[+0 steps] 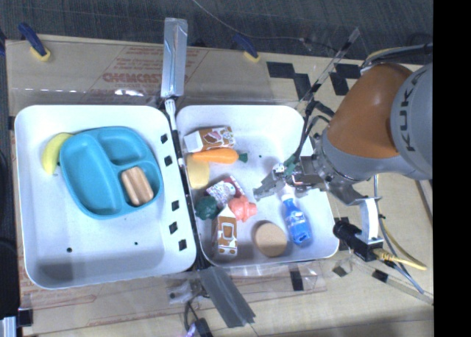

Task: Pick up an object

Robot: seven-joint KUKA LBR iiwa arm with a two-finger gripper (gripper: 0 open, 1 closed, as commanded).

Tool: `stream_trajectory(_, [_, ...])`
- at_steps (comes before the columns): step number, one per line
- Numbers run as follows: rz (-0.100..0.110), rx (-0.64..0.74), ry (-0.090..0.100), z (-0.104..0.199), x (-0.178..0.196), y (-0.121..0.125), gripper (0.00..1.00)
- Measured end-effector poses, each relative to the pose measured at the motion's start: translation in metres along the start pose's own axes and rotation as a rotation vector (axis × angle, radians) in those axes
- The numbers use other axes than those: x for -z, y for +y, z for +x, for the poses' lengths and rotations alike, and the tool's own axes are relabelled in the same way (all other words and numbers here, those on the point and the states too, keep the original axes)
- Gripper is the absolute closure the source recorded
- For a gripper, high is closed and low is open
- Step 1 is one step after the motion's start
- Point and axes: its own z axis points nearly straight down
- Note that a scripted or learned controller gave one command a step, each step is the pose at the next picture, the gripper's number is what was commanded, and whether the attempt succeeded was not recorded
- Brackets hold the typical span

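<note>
Over the right bin (318,249), the fingers (274,184) hang low above a bare patch of white floor, and whether they are spread or closed I cannot tell (they are small and blurred here). Nothing sits between them. This looks like the approach step: the arm is choosing a target and has yet to grasp. Nearest is the blue-capped bottle (295,224), lying just below and to the right of the fingers. A red crumpled item (243,207) lies just to their left, a carrot (213,157) farther up-left. Next, I judge, comes centring over one object and descending.
</note>
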Motion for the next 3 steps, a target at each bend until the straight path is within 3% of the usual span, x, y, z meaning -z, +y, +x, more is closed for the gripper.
stream_trajectory(1, [-0.004,0.023,0.000,-0.030,-0.136,-0.004,0.00])
stream_trajectory(2, [-0.004,0.164,0.000,0.027,-0.086,0.041,0.00])
stream_trajectory(3, [-0.007,-0.002,0.001,0.012,-0.130,0.096,0.00])
